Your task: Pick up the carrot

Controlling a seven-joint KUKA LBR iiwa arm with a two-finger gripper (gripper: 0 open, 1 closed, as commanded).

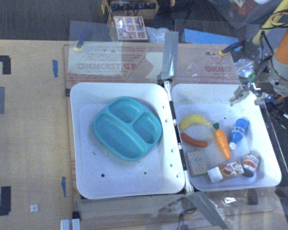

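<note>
Basically nothing is done yet: the carrot (222, 142) is seen lying untouched in the right bin (271, 178), between the sausage (194, 140) and the blue bottle (238, 131). The jaws (243, 94) are spread, empty, parked near the bin's far right corner. Approach, descent, grasp and lift are all left.

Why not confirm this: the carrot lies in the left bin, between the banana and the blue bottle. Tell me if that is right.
Wrong bin. The camera view shows the carrot in the right bin, between the banana and the blue bottle.
</note>
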